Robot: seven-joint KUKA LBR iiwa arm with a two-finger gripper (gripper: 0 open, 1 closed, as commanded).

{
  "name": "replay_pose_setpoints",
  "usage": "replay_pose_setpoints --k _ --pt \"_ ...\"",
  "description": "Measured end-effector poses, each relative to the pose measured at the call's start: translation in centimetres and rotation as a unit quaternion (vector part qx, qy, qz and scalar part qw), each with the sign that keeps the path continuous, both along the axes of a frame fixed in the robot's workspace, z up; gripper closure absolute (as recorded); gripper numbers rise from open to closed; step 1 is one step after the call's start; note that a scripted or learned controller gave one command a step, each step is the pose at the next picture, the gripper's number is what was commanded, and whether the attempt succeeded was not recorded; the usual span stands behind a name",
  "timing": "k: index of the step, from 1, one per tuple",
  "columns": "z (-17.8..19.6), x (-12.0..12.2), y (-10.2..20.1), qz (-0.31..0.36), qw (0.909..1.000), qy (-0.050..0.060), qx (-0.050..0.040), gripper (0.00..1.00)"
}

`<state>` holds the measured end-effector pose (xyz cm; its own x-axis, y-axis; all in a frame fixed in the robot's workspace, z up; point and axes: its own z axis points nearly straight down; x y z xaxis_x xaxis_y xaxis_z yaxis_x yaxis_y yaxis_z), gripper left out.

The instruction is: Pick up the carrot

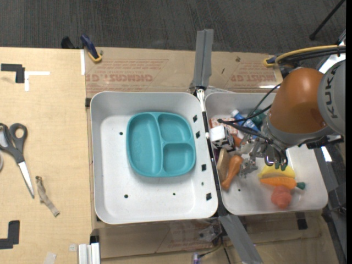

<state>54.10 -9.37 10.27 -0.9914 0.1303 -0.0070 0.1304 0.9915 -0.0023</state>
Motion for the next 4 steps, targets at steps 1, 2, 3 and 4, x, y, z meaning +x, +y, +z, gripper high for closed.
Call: replay_pose_setpoints --k 1,2,3,4 --pt "9.0 1.4 8.7 0.006 1.0 0.001 0.0015 1.0" --pt "18.1 5.6 2.3 0.066 0.9978 0.001 0.0009 1.0" --pt "18.5 10.4 -5.4 -0.011 0.9999 0.001 0.0012 1.0" --pt "23.5 7.2 -12.9 0.001 1.0 0.001 0.0009 1.0"
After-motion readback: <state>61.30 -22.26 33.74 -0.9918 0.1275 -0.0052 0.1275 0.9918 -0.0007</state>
